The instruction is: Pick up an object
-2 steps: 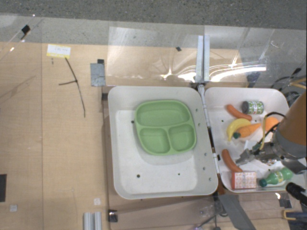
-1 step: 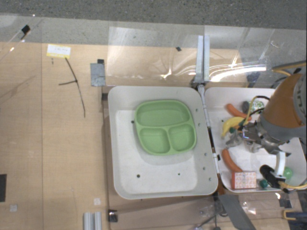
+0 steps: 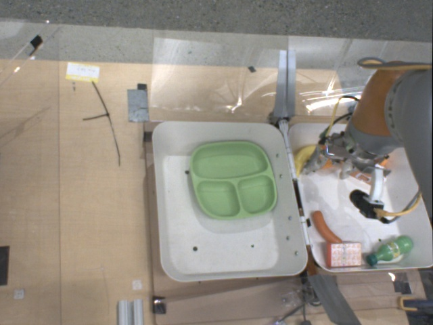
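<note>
The right bin (image 3: 338,188) holds a yellow banana (image 3: 304,158) at its far left, an orange sausage (image 3: 326,227), a pink patterned box (image 3: 345,254) and a green bottle (image 3: 390,249) lying along the near wall. My gripper (image 3: 331,156) hangs low over the far part of this bin, just right of the banana, under the grey wrist and orange band (image 3: 377,103). The wrist hides what lies beneath it.
The left bin (image 3: 169,249) bears a green three-compartment plate (image 3: 233,179). A divider rail (image 3: 295,188) runs between the bins. Cables and a black fitting (image 3: 365,205) dangle from the wrist over the right bin's middle.
</note>
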